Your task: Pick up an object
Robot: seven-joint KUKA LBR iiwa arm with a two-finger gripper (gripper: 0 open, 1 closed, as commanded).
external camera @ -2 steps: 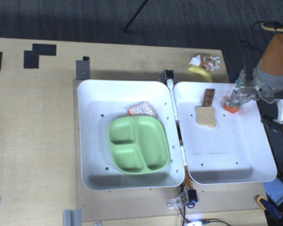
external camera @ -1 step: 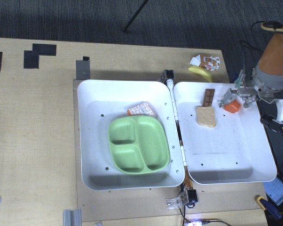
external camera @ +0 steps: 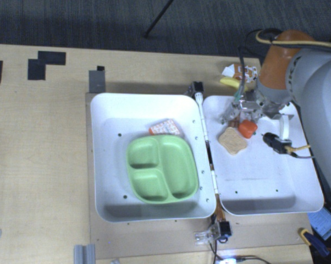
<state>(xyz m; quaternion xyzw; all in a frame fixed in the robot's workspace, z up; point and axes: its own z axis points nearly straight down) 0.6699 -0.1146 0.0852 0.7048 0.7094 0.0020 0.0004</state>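
right now fingers (external camera: 243, 116) just above orange obj (external camera: 247, 128); grip state can't tell.

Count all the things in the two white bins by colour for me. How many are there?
Green: 1, the green plastic divided tray in the left bin.
Red and white: 1, the small red-and-white patterned packet behind the tray.
Tan: 1, the tan bread-shaped slice in the right bin.
Orange-red: 1, the small orange-red rounded item under the gripper.
Total: 4
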